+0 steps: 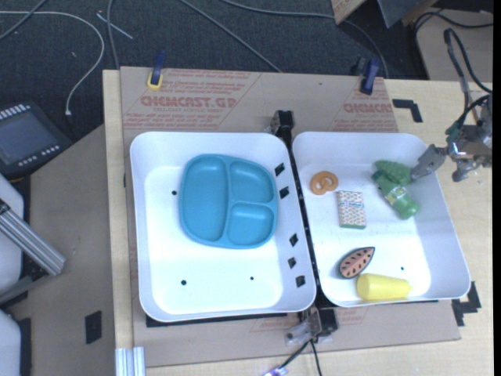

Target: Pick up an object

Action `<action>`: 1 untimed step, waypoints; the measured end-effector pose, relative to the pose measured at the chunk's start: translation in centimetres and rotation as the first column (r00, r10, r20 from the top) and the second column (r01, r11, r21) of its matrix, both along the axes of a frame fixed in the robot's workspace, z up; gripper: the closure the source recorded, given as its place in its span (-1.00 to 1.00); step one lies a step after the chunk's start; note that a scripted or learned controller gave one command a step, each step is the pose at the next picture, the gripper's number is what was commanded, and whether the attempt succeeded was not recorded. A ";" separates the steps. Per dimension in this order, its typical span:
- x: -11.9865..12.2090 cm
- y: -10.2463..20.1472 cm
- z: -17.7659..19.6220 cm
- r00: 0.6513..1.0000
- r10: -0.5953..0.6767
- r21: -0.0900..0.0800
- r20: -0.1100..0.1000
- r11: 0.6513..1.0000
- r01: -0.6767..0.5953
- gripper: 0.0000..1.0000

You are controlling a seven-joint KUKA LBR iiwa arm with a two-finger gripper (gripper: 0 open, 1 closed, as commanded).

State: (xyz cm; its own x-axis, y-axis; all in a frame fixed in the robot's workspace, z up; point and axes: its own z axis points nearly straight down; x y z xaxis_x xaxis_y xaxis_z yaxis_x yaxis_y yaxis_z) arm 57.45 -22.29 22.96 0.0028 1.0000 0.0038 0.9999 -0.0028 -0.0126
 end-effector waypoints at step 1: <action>0.3 0.0 0.7 1.000 0.003 -0.004 0.012 1.000 -0.003 -1.00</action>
State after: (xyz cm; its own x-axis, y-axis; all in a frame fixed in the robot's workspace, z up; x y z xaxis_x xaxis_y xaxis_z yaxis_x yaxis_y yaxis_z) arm 57.74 -22.24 23.66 -0.0004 1.0000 0.0003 1.0000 0.0004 -0.0001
